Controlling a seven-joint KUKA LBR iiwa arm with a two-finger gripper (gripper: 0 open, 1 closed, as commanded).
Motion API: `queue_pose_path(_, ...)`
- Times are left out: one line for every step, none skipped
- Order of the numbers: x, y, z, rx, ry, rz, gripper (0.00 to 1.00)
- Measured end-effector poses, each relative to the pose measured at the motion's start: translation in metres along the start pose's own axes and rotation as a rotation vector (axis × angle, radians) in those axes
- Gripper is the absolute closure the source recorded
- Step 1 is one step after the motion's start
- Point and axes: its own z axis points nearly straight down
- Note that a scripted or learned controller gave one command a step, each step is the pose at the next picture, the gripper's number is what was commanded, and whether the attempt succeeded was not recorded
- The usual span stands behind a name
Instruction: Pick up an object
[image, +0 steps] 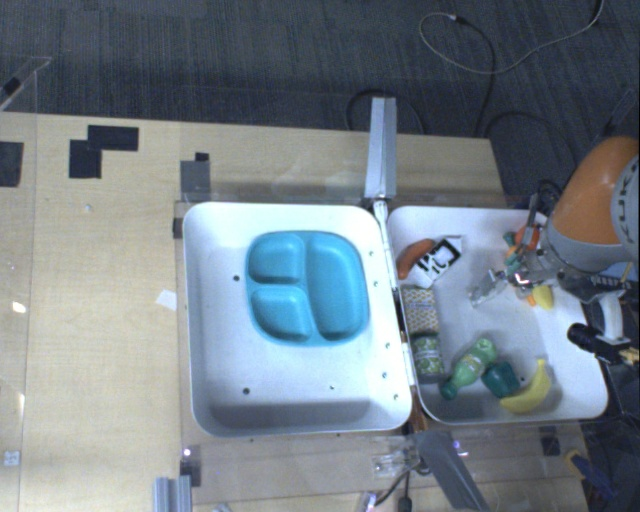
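End effector (497, 283) hangs low in right bin (470, 225), grip state unreadable. Banana (531, 390) at bin's 5 o'clock: light, smooth, curved, likely firm. Best pinched across mid-body; green bottle (466, 366) would roll.

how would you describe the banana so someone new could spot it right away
Look in the right-hand white bin, at its near right corner. The banana lies there beside a green bottle; it is the curved yellow thing, where its neighbours are green.
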Motion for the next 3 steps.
queue_pose_path(-0.019, 0.078, 0.005, -0.001, 0.008, -0.033, 0.00)
queue_pose_path(-0.005, 0.071, 0.004, -0.009, -0.010, 0.026, 0.00)
queue_pose_path(-0.012, 0.081, 0.005, 0.000, 0.015, 0.115, 0.00)
